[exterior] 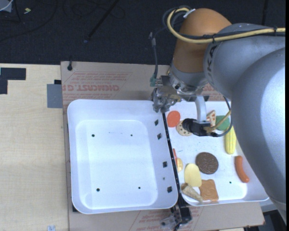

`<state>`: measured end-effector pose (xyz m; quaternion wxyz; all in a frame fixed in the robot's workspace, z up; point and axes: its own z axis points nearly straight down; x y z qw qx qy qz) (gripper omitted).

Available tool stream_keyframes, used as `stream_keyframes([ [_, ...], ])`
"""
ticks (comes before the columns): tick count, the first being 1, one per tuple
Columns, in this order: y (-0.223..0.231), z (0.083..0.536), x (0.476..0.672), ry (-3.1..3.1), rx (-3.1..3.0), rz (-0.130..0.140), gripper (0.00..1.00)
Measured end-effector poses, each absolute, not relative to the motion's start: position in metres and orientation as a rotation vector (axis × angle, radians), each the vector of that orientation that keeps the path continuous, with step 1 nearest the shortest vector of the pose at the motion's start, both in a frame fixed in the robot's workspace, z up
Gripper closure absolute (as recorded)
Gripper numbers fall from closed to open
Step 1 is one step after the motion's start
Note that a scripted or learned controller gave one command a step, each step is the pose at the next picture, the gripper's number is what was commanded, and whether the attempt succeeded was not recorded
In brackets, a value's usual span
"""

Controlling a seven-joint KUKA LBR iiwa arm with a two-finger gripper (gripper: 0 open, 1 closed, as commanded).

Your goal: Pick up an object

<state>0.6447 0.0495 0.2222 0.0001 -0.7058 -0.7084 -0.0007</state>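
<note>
A: Where is the end effector (160, 101) sitting?
B: It is hovering at the back edge of the right bin (241, 191), beside an orange slice (173, 118). Whether it is open, I cannot tell.
A: Other objects?
B: A brown patty (207, 162), corn cob (229, 141) and sausage (242, 169) are lying nearby.

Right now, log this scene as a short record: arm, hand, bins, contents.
arm: grey with orange band, reaching in from the right of the camera view
hand: low over the far end of the divide between the bins
left bin: white, shallow
right bin: holds toy food
contents: orange disc, brown round patty, yellow corn, sausage, toast slice, pale yellow piece
</note>
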Motion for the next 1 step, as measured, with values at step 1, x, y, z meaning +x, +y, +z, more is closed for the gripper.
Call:
stream_keyframes([
  [1, 0.0479, 0.2200, 0.6435, -2.224, -2.217, 0.005, 0.00],
])
